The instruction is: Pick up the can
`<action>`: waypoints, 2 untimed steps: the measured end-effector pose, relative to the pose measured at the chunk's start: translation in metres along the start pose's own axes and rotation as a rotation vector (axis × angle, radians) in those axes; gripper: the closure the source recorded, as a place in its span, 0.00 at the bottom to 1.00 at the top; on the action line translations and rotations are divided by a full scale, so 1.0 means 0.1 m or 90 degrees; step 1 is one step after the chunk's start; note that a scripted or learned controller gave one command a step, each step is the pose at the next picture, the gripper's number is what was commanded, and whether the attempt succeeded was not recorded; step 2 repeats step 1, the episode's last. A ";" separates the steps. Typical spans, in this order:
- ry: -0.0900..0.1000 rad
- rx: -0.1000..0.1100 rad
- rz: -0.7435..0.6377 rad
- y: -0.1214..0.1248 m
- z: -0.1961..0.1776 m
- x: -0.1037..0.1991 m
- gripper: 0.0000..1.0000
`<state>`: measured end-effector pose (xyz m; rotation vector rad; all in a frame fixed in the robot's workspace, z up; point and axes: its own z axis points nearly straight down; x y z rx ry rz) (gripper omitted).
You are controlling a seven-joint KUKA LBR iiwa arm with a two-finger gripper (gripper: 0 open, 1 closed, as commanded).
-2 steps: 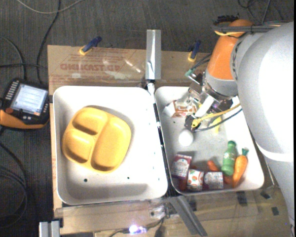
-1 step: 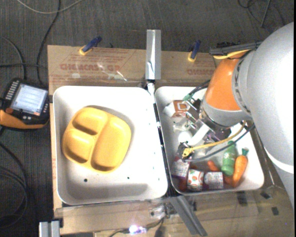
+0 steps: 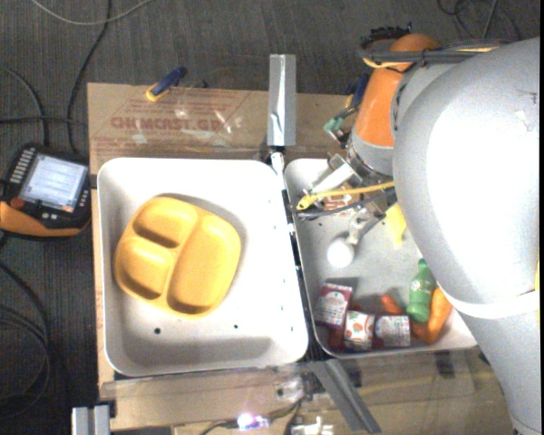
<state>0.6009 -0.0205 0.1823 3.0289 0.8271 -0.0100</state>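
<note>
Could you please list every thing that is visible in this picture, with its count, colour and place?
bins: 2, white, side by side on the bench
divided tray: 1, yellow, in the left bin
cans: about 3, red and white labels, near edge of the right bin
bottle: 1, green, right bin, beside the cans
carrot-like item: 1, orange, right of the bottle
teach pendant: 1, orange and black, floor at left
arm: 1, grey with orange band, over the right bin
gripper: 1, far end of the right bin
</note>
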 end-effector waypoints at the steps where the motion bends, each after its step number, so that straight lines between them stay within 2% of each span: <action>1: -0.001 0.000 0.174 0.08 0.01 -0.19 0.00; 2: -0.001 0.000 0.174 0.08 0.01 -0.19 0.00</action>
